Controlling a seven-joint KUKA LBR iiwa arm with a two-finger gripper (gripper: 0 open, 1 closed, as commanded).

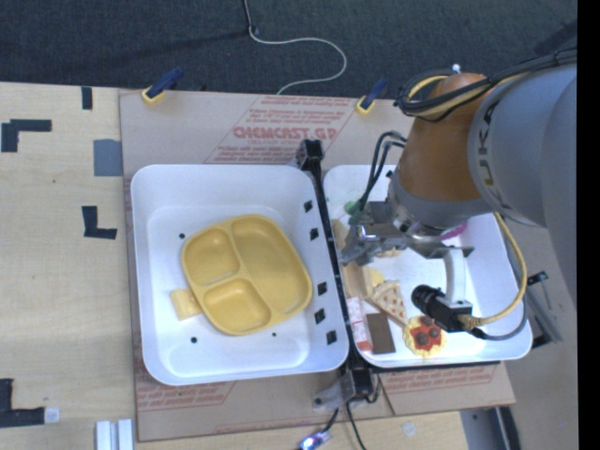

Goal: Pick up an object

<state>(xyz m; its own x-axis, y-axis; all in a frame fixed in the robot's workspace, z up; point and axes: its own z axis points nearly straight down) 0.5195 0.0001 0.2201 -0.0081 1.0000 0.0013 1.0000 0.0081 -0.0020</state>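
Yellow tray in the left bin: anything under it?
A pale yellow block sticks out from beneath the yellow tray at its lower-left edge, resting on the left bin floor. How far it runs under the tray is hidden. The tray's three compartments look bare.

Robotics lab: white bins [150,251] on a cardboard-covered bench [272,134], clamps [161,84], loose cable [300,50].

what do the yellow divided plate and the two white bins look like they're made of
The yellow divided plate looks like moulded plastic: one even colour, rounded compartment walls, soft matte sheen. The left bin and the right bin also look like plastic, smooth and slightly glossy, with rounded corners; thin formed sheet is possible, the view leaves it open.
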